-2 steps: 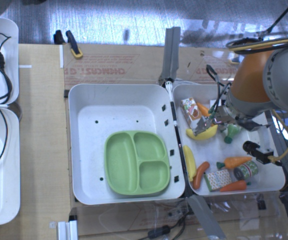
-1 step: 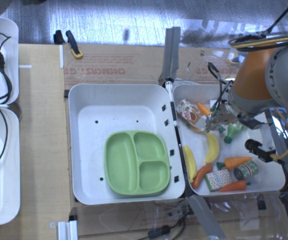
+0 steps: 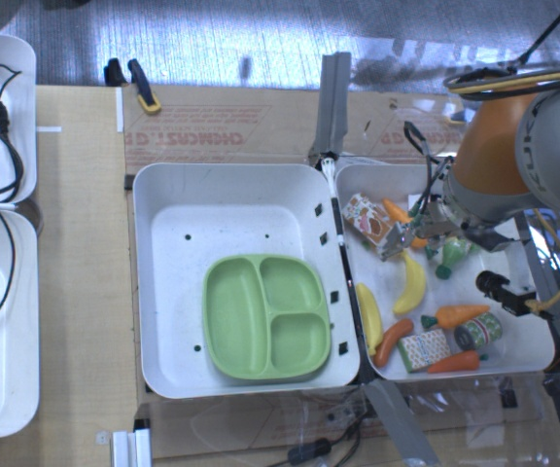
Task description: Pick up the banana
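Yellow, curved, smooth banana [image 3: 411,285] lay in our right bin [image 3: 538,353] | gripper [image 3: 397,244] metallic above it, grip state unclear.

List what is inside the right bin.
In the right bin: two bananas, carrots, a snack packet, a can, a green item. The arm covers the far corner.
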Tool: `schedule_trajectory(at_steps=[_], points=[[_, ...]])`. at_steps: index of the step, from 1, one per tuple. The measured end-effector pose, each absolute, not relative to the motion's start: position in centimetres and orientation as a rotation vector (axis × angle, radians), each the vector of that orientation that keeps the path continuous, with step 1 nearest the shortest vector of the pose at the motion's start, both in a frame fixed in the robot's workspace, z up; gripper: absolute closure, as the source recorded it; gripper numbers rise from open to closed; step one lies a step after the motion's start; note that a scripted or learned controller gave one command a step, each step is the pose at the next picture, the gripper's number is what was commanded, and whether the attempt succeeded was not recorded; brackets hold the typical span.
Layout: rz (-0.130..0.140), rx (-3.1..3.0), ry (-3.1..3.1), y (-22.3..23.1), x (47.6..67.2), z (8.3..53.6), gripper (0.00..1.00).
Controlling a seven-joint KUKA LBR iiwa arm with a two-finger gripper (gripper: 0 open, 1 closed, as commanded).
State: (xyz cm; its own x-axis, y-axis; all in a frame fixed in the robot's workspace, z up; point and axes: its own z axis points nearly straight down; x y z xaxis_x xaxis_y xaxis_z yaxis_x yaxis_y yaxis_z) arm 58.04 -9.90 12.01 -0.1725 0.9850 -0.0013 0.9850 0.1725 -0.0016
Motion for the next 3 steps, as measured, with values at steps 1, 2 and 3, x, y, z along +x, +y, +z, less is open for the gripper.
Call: schedule_trajectory(at_steps=[1, 2, 3], points=[[0.003, -2.005, -2.416, -12.0, 54.2, 9.1, 0.0], [0.003, -2.011, -2.411, -12.1, 54.2, 9.9, 1.0], [0.002, -2.092, -2.343, -2.5, 58.1, 19.1, 1.0]])
